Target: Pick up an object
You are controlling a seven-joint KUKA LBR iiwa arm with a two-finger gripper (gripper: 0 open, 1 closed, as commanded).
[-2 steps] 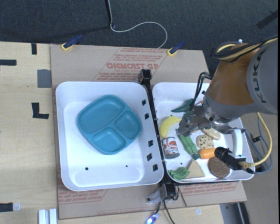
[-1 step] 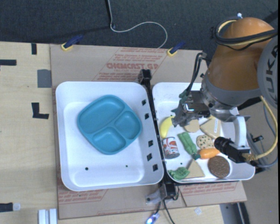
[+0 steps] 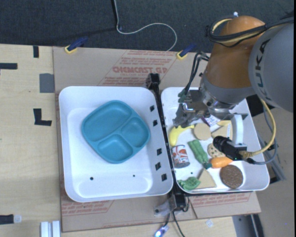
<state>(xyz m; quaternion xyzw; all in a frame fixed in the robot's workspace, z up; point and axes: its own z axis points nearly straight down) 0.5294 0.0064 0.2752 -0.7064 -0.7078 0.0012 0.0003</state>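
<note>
My gripper (image 3: 185,118) hangs low over the upper left of the right bin (image 3: 259,184), just above a yellow banana (image 3: 176,133). Nothing shows between its fingers. Toy food crowds that bin: a beige round piece (image 3: 202,132), a green pickle-like stick (image 3: 198,151), a small red-and-white can (image 3: 180,155), an orange carrot (image 3: 220,162), a brown round cookie (image 3: 231,176), a pale wedge (image 3: 206,179) and a green leafy piece (image 3: 189,183).
The left bin (image 3: 74,181) holds a blue divided plate (image 3: 115,131). A white piece (image 3: 237,129) lies at the right side of the right bin. The arm's orange band and grey body cover that bin's upper right. Cardboard lies under both bins.
</note>
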